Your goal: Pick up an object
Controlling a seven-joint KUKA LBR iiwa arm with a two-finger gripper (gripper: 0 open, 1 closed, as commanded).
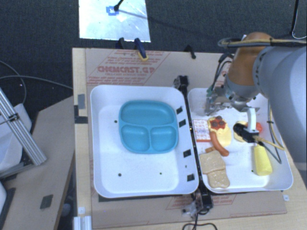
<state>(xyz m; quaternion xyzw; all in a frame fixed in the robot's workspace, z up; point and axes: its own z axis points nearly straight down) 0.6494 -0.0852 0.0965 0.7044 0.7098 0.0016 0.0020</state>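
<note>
My gripper (212,104) hangs over the right bin (283,176) near its far left corner; finger state: cannot tell. Toy food lies along the bin's left side: hot dog (219,139), two bread slices (215,169). A yellow piece (262,159) lies rightward. The left bin (103,143) carries a blue divided plate (147,126).

The right bin (280,178) holds toy food: a hot dog (218,139) lying slantwise at its left, two toast slices (214,169) near its front, and a yellow piece (262,160) lying lengthwise at the right.
</note>
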